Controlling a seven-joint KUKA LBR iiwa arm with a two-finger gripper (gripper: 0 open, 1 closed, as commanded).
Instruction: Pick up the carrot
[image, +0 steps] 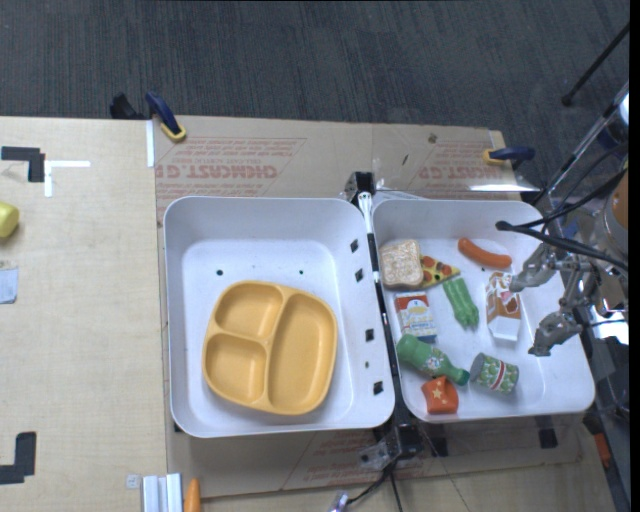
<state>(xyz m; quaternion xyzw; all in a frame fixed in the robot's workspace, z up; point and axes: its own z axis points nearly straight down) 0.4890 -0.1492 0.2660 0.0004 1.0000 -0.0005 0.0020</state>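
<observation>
**Gripper hanging open over the right bin, carrot untouched**

Two white bins are sitting side by side on the bench: the left bin (190, 300) is holding one yellow tray (270, 347) with three compartments, likely waiting as a drop spot, and the right bin (570, 385) is carrying all the play food, loosely spread so each piece can be reached from above. The arm is reaching in from the right, and its gripper (535, 310) is hovering over the right side of that bin with its two fingers spread apart and nothing between them.

I am counting eight pieces there: one bread slice (401, 263), one pizza slice (438, 271), one carrot (484, 253), one green pod (461, 302), two small cartons (416, 316), one green bottle (430, 358), one can (494, 374) and one red piece (440, 396). The carrot is lying flat near the bin's far wall, just left of the fingertips and apart from them, so it looks to me like the approach is only getting under way.
</observation>
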